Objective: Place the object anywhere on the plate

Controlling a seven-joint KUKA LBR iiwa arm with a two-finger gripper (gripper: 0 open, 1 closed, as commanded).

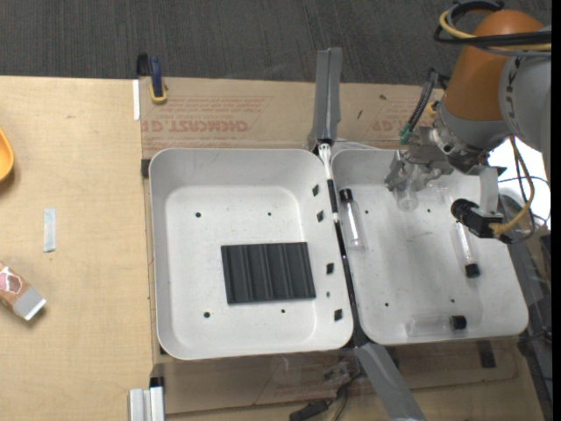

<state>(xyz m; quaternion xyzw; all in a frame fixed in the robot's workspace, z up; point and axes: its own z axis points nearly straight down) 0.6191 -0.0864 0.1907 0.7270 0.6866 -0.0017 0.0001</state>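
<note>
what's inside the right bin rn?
In the right bin: three clear tube-like items with dark caps, left, right and front. The hand hangs over the back; the floor beneath it is covered.

We figured both bins, the left bin (175, 235) and the right bin (421, 261), were smooth white plastic with a faint sheen and tiny dark specks. The plate (267, 272) looked like matt dark grey ribbed plastic or rubber, we couldn't tell which. The table (70, 147) came across as matt tan cardboard or fibreboard. The tubes (352, 226) seemed clear glossy plastic with black caps. The arm's band (486, 68) looked like glossy orange plastic.
</note>
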